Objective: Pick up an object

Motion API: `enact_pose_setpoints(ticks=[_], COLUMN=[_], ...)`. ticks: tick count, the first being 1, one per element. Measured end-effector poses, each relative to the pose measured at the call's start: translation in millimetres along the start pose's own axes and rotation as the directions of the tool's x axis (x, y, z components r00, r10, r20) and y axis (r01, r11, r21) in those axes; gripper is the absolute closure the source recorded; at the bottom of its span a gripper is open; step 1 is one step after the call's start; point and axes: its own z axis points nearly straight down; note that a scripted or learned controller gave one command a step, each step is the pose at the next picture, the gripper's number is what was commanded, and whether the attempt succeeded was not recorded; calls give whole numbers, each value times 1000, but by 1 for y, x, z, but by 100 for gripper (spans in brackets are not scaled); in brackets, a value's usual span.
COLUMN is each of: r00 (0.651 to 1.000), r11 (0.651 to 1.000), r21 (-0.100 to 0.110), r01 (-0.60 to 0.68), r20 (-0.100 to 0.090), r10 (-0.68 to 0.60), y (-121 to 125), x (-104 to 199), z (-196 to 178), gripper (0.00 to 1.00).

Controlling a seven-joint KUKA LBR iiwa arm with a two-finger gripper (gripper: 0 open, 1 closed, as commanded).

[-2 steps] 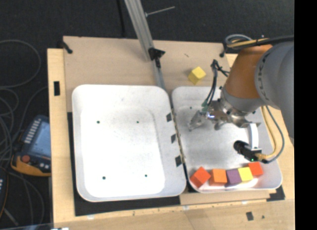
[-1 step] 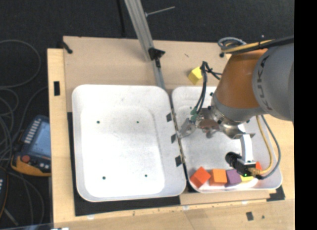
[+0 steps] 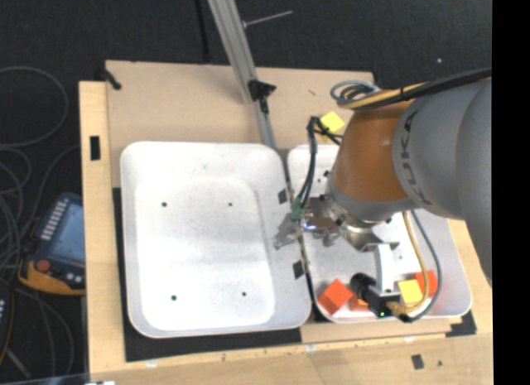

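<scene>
Orange block, lying in right bin

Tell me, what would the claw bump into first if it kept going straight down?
The claw would probably meet the left rim of the right bin first, not the orange block; depth is unclear.

- 2 white bins: left bin, right bin
- 1 orange block, right bin's 6 o'clock
- 2 yellow ones, looks like: top yellow block at 12 o'clock, bottom yellow block at 5
</scene>
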Motion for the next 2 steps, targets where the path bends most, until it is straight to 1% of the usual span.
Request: enact_pose_setpoints(ticks=[1, 2], r00=[1000, 1000], r11=[1000, 1000], r21=[0, 0], r01=[-2, -3], r20=[1, 0], r10=[2, 3], y=[-18, -24], x=[17, 24], z=[0, 0], gripper=[0, 0])
